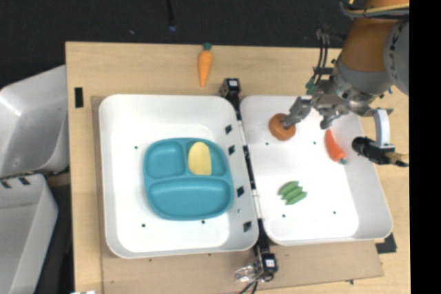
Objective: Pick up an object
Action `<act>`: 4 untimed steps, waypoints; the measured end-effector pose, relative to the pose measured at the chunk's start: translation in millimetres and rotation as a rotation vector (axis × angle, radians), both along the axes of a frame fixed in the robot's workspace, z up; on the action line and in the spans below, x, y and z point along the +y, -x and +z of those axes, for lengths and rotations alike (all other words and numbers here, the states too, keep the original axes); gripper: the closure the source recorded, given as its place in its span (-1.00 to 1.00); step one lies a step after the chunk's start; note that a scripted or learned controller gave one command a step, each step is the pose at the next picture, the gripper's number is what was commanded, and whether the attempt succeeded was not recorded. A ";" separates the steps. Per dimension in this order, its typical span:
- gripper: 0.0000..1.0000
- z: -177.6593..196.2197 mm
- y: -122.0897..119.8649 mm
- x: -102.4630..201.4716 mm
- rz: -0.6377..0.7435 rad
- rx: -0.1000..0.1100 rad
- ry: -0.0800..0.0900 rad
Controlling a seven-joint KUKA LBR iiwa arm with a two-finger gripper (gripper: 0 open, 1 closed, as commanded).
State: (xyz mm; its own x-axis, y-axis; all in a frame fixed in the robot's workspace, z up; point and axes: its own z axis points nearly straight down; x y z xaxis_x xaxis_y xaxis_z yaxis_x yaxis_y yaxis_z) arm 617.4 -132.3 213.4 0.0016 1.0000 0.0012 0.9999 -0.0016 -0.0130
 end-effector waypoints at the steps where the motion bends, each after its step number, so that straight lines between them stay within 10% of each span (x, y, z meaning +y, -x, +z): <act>1: -1.00 7.9 -2.6 0.2 0.002 -0.013 0.001; 4: -1.00 -108.5 -13.9 -11.0 0.000 -0.017 0.003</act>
